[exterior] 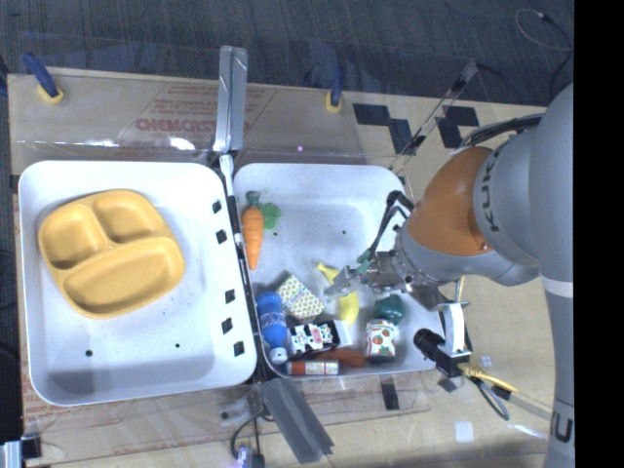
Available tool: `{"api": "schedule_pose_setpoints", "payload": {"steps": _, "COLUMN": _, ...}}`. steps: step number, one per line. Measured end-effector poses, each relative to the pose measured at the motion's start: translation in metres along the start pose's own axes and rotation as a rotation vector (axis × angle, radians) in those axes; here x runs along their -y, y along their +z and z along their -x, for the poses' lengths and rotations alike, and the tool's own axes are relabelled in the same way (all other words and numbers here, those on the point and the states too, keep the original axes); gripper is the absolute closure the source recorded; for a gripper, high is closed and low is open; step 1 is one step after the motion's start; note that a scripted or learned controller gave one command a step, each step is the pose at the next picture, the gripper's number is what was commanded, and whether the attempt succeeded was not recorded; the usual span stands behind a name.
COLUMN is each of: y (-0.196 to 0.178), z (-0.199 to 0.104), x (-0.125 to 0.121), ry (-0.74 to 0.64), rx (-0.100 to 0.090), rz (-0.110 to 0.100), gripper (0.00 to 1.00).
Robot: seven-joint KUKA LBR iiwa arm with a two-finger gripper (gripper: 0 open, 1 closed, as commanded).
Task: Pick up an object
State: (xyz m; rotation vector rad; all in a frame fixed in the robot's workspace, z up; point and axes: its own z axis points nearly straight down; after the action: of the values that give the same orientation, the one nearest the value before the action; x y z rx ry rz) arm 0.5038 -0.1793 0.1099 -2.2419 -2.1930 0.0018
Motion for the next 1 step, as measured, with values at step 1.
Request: {"api": "schedule_pose_setpoints", "payload": {"steps": 1, "y": -0.0098, "z": 0.0000, "x": -0.0004, "ry": -0.005, "rx": 0.000, "rz": 0.000, "gripper": 1.00}}
